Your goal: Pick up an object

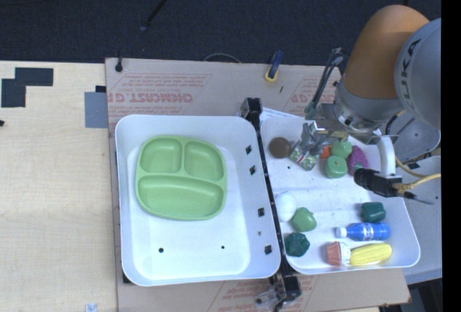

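Note:
My gripper point(308, 146) hangs low over the upper left part of the right bin point(410, 246). A small green and pink item point(305, 158) lies right under its tip. A brown round piece point(279, 148) sits just to its left. To its right stand a green cylinder point(336, 166), a purple piece point(359, 158) and a small orange piece point(325, 153). Lower in the bin lie a white ball point(286, 202), a green pepper point(303, 219), a blue bottle point(364, 232) and a yellow corn cob point(370, 254).
The left bin point(187, 260) holds a light green divided plate point(181, 178). Two dark green pieces point(296, 243) point(372, 212) and a pink cup point(333, 253) also lie in the right bin. A black part with a cable point(379, 181) reaches over its right side.

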`<state>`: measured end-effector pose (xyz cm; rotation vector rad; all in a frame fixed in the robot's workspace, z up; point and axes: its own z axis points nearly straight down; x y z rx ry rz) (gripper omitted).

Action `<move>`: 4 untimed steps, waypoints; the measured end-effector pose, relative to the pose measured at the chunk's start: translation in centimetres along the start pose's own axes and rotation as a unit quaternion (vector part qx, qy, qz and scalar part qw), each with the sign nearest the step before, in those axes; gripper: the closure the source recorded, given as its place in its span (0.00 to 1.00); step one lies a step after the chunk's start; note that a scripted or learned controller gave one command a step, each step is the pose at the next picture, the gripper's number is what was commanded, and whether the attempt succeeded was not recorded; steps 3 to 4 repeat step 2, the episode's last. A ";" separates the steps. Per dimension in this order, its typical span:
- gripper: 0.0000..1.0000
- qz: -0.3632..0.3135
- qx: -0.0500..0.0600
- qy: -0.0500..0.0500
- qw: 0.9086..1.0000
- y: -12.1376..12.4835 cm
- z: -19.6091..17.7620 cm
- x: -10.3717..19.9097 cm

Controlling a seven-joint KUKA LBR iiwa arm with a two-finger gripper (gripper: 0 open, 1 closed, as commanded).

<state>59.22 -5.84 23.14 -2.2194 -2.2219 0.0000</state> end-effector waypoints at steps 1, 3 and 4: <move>1.00 0.000 0.001 0.000 1.000 -0.4 -0.2 0.4; 1.00 0.002 0.002 0.000 1.000 -1.6 -0.4 -0.1; 1.00 0.002 0.002 0.000 1.000 -1.6 -0.4 -0.1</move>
